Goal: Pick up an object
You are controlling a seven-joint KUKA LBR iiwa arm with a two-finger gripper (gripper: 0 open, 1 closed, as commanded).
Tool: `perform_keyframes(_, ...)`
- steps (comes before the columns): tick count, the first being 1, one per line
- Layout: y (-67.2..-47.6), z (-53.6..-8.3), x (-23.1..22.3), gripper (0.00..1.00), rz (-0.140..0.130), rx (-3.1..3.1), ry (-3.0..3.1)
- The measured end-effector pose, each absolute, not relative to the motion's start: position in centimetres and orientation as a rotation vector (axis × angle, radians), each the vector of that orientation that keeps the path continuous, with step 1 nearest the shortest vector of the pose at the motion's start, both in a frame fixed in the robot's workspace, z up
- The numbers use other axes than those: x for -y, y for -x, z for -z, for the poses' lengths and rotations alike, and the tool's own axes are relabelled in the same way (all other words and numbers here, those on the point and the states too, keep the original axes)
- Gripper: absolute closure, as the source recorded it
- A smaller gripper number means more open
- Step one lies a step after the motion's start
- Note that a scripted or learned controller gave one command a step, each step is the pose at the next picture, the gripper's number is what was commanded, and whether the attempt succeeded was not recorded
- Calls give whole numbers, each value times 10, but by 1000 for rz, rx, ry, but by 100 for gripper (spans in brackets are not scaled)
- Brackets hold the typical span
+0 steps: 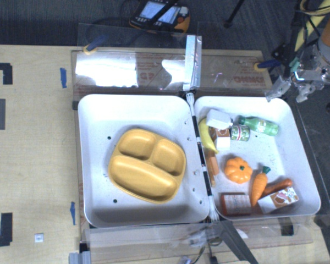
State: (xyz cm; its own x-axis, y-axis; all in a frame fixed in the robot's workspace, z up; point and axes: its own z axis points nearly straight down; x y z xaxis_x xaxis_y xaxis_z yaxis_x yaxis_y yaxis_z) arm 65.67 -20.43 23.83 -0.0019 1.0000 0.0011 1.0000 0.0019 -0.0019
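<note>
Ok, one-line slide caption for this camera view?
End effector hovers above the right bin's far corner; toy food fills that bin, and a yellow divided tray sits in the left bin.

One fixed cam, overhead, slanted down, approx mid-range, both bins (99, 106) framed

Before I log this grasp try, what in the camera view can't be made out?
- Tool: small and blurred at the right bin's far corner; finger state unreadable.
- Carton: its label is too small to read.
- Banana: its lower end is hidden by the white box and the bin divider.
- Green bottle: label print too small to read.
</note>
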Motion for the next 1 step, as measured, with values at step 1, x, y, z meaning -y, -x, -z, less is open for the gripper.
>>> perform_keyframes(1, -670, -87, 196, 0, 12, 2112, 2297)
